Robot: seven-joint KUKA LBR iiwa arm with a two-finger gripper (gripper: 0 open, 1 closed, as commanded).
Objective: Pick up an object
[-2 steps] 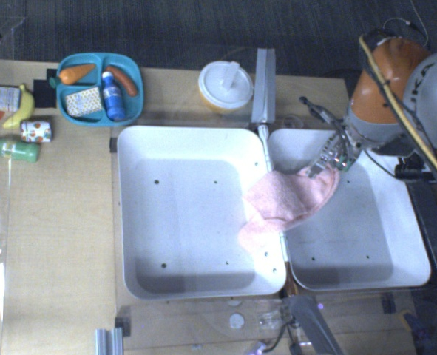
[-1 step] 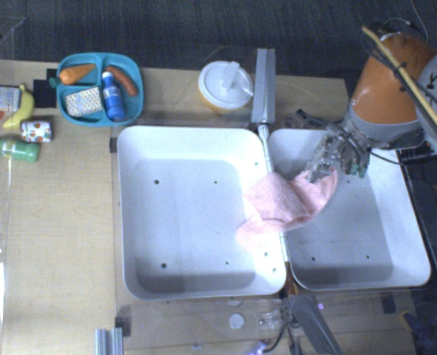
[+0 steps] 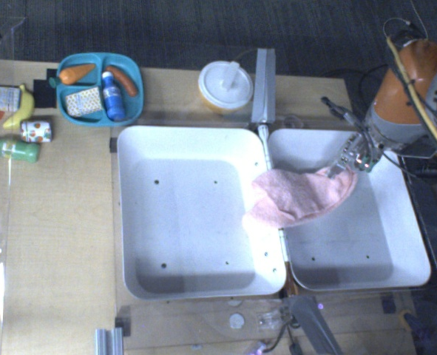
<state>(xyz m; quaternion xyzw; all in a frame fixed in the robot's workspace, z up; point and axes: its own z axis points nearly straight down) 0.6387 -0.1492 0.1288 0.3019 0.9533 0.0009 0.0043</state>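
A pink cloth [image 3: 299,197] lies draped over the divider between the two white bins, mostly in the right bin [image 3: 395,257], with its left edge spilling into the left bin [image 3: 181,220]. My gripper [image 3: 349,163] is at the cloth's upper right corner, over the right bin. Its fingers are shut on that corner, and the cloth's top edge is drawn taut toward them. The grey arm with its orange band [image 3: 403,87] reaches in from the right.
A blue divided tray [image 3: 133,87] with toy food sits at the back left of the bench, beside a banana [image 3: 22,109], a small can [image 3: 35,131] and a green bottle [image 3: 11,149]. A lidded cup [image 3: 225,86] stands behind the bins.
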